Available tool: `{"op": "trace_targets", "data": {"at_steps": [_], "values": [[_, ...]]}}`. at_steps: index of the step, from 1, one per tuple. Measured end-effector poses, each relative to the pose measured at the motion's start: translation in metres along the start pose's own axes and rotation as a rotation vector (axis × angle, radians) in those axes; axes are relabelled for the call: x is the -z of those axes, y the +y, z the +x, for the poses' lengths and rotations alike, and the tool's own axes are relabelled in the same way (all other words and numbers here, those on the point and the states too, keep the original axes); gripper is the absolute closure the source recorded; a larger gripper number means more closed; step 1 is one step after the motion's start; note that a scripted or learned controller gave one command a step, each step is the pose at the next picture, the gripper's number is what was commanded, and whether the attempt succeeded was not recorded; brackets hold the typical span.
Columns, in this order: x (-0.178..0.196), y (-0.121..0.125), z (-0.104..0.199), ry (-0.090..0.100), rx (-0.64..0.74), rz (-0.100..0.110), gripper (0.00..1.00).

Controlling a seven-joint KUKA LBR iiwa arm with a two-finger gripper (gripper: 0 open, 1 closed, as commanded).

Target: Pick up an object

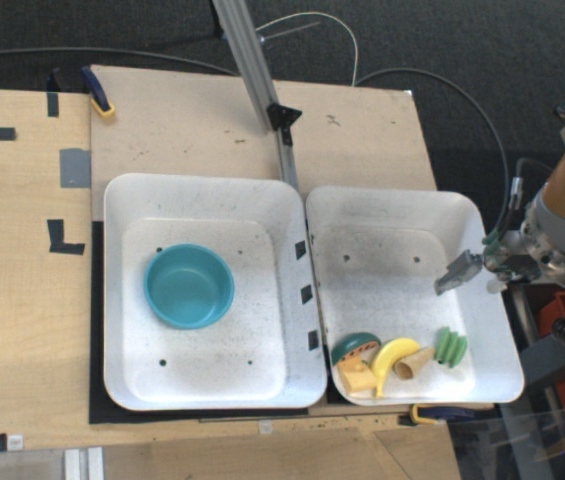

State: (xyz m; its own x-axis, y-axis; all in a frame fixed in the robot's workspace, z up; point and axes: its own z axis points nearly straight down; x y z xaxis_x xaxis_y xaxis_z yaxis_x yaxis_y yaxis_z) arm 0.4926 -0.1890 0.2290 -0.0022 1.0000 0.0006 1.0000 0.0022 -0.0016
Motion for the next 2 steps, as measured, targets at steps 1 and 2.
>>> {"op": "trace_targets", "data": {"at_steps": [1,2], "values": [[0.000,0.000,0.000,0.000,0.000,0.000,0.00],[-0.059,-0.001,0.007,0.000,-0.001,0.001,0.00]]}}
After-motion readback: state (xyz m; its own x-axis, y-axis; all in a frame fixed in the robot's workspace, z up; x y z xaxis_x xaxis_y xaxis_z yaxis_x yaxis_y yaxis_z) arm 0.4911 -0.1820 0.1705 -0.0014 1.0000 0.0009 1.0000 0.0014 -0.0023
